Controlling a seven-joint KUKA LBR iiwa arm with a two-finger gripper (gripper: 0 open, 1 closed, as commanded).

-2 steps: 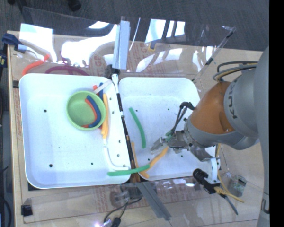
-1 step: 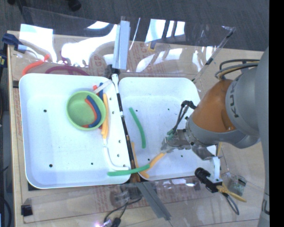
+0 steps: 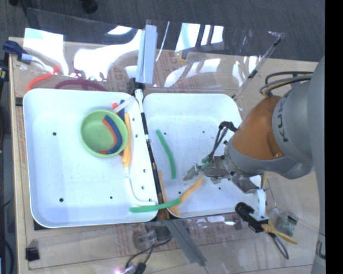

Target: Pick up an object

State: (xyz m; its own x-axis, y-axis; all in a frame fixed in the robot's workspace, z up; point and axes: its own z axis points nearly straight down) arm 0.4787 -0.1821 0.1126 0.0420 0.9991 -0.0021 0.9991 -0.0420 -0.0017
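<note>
Bench (image 3: 74, 61) bears left bin (image 3: 51, 181) and right bin (image 3: 211, 110), touching; pliers (image 3: 277, 230) near right bin.

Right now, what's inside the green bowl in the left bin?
The green bowl holds curved red and blue pieces along its right side, possibly nested bowls. Whatever lies under them is covered. An orange stick lies beside its rim.

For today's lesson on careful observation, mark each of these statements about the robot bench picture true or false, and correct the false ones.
1. The green bowl sits in the left bin. True.
2. The arm reaches in from the left. False: it comes from the right.
3. A green strip lies in the right bin. True.
4. The claw hovers over the left bin. False: it is over the right bin, near an orange strip.
5. The bowl is red outside. False: green, with red and blue pieces inside.
</note>
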